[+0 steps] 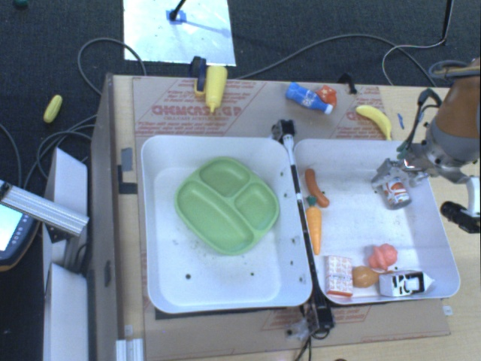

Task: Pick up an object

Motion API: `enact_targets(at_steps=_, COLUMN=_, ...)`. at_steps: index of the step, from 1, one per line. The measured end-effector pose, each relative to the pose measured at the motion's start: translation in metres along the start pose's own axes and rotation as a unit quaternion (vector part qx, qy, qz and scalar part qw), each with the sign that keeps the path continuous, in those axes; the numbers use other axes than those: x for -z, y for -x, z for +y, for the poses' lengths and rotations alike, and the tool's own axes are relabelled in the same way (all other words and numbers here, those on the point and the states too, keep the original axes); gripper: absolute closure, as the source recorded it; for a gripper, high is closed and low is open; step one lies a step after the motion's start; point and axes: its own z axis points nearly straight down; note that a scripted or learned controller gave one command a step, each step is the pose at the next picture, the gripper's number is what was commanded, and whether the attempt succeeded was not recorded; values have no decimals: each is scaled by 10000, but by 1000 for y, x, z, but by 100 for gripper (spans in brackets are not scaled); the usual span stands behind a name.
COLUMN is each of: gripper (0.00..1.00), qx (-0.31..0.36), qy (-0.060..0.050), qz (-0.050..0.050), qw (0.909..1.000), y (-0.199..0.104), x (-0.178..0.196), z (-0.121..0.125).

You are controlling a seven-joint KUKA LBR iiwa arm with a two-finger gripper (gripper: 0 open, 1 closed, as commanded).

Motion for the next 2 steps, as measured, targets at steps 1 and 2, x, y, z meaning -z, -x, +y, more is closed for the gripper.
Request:
enact_targets(at_steps=1, gripper=0, qx=0, qy=-2, qz=-1, qw=10000, y=0, x=-7, z=8)
enact_targets(at_steps=2, gripper=0, qx=-6, qy=-1, qz=0, qw=10000, y=0, x=14, z=-4)
